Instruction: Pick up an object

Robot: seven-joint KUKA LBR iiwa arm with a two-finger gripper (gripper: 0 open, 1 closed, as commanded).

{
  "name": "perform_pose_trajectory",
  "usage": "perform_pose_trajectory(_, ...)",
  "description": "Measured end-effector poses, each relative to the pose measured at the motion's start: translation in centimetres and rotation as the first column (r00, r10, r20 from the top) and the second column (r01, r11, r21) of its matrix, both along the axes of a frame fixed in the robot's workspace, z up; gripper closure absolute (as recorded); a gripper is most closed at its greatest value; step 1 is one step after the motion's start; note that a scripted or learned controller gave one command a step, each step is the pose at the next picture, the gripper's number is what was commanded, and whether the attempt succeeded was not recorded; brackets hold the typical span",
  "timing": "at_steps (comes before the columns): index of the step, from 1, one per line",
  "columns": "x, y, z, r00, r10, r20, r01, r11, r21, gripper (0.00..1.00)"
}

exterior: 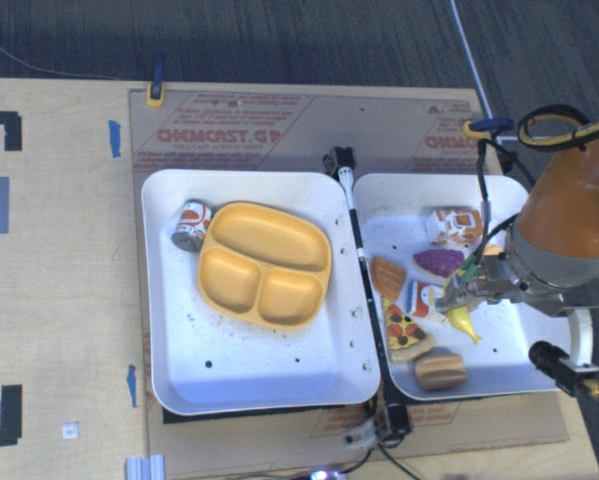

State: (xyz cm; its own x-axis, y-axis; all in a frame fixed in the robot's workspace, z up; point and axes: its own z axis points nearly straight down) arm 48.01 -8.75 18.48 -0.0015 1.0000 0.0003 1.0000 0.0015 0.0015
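Behind bins, board [219, 133] lettered "CHEMCAST"

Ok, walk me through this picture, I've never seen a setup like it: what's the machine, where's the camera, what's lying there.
One camera looks down at a slant on a bench with two shallow white bins. The grey and orange robot arm reaches in from the right; its gripper hangs over the right bin, just above a toy banana. I cannot tell whether it holds anything. That bin also has a purple toy, a pizza slice, a bun-like toy and a small packet. The left bin holds a yellow divided tray and a small can.
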Motion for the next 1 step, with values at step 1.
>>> perform_pose_trajectory(1,0.04,6.13,3.47,1.0,0.0,0.001,0.0,1.0,0.0,1.0)
